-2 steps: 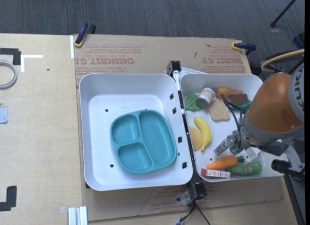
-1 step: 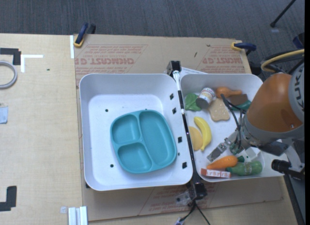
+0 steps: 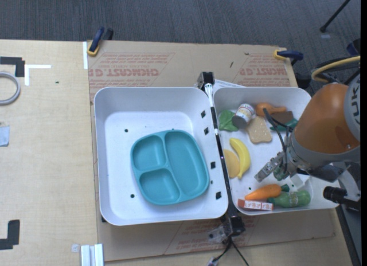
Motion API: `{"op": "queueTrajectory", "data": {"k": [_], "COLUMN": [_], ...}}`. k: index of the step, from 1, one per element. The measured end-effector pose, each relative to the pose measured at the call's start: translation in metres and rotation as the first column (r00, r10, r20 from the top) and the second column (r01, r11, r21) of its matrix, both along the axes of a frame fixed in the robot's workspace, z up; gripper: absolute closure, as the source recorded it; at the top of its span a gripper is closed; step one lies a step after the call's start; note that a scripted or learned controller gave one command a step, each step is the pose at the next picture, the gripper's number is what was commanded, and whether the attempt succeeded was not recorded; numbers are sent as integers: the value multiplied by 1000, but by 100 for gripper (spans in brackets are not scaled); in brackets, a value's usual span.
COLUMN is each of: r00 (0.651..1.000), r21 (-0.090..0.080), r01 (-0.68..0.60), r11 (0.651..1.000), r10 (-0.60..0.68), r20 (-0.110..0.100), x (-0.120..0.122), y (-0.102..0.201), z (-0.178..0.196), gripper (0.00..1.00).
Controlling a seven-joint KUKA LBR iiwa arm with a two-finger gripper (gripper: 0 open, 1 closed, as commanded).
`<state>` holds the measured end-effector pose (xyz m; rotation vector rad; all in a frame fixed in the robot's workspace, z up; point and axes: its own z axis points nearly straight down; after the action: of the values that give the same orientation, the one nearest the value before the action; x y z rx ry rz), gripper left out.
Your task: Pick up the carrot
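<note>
The carrot [image 3: 264,192], orange with a green top, lies near the front edge of the right bin [image 3: 298,96]. It points left and rests between a red-and-white packet [image 3: 255,204] and a green vegetable [image 3: 291,200]. My gripper [image 3: 276,171] hangs just behind and above the carrot, open, with nothing between its fingers. The arm's orange band [image 3: 325,124] covers the bin's right side.
In the right bin lie a banana [image 3: 242,155], a yellow slice [image 3: 231,164], toast [image 3: 260,131], a small can [image 3: 245,112], a green leaf [image 3: 227,120] and an orange piece [image 3: 272,110]. The left bin [image 3: 112,144] holds a teal divided plate [image 3: 170,166].
</note>
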<state>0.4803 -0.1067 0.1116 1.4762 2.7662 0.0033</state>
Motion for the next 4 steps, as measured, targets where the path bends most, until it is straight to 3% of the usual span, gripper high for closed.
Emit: {"op": "queueTrajectory", "data": {"k": [1,2,3,4], "r00": [1000,990,989,989], "r21": [0,2,2,2], "r01": [0,144,146,146], "r11": [1000,990,989,989], "r10": [0,-144,-146,-146], "r20": [0,-7,-5,-5], "x": [0,-3,-2,-2], "y": [0,6,6,6], "z": [0,-19,-10,-10], "gripper": [0,0,100,0]}}
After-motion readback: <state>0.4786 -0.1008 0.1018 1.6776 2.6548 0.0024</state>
